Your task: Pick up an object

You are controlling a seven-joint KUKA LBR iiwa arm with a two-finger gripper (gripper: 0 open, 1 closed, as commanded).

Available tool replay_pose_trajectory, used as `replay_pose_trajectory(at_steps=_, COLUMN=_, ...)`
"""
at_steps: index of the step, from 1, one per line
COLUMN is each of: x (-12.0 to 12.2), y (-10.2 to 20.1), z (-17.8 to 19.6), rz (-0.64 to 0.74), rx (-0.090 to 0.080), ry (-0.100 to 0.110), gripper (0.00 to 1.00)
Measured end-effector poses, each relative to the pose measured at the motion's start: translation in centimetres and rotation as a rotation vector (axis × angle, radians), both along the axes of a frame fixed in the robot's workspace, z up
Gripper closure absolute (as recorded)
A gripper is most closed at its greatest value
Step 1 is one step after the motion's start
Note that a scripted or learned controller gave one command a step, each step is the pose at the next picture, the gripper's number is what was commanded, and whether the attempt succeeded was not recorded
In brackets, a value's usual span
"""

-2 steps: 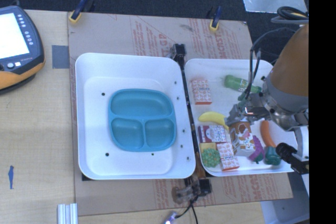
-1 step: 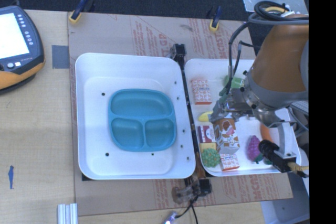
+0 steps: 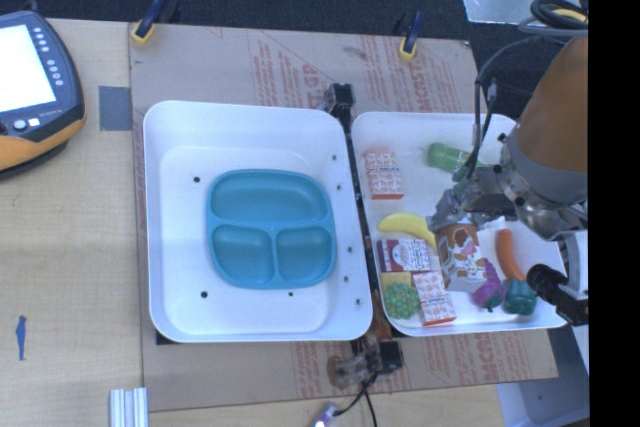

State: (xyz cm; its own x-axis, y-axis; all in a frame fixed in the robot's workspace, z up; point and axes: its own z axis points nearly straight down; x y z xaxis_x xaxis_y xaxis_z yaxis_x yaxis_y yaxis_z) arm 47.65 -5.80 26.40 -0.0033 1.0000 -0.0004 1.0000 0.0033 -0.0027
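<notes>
The right white bin (image 3: 395, 130) holds several toy foods: a pink and white carton (image 3: 383, 173), a green piece (image 3: 443, 155), a yellow banana (image 3: 405, 225), a red and white box (image 3: 404, 255), a brown and white packet (image 3: 462, 253), an orange carrot (image 3: 508, 253), a purple piece (image 3: 488, 293), a teal piece (image 3: 520, 296), green grapes (image 3: 400, 299) and another small carton (image 3: 433, 298). My gripper (image 3: 448, 211) hangs low over the middle of this bin, just above the brown packet and right of the banana. The wrist hides part of the bin's right side.
The left white bin (image 3: 175, 130) holds a blue divided plate (image 3: 270, 227). A teach pendant (image 3: 30, 85) lies on the bench at the far left. Clamps (image 3: 150, 20) (image 3: 408, 35) pin the cardboard sheet at the back. A black bracket (image 3: 342, 100) sits between the bins.
</notes>
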Motion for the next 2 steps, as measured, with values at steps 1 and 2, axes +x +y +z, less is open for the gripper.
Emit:
replay_pose_trajectory(at_steps=1, x=0.0, y=-0.3, z=0.8, rz=0.002, rx=0.0, ry=0.0, gripper=1.0)
replay_pose_trajectory(at_steps=2, x=1.5, y=-4.2, z=-0.5, rz=0.001, rx=-0.001, ry=-0.001, gripper=1.0)
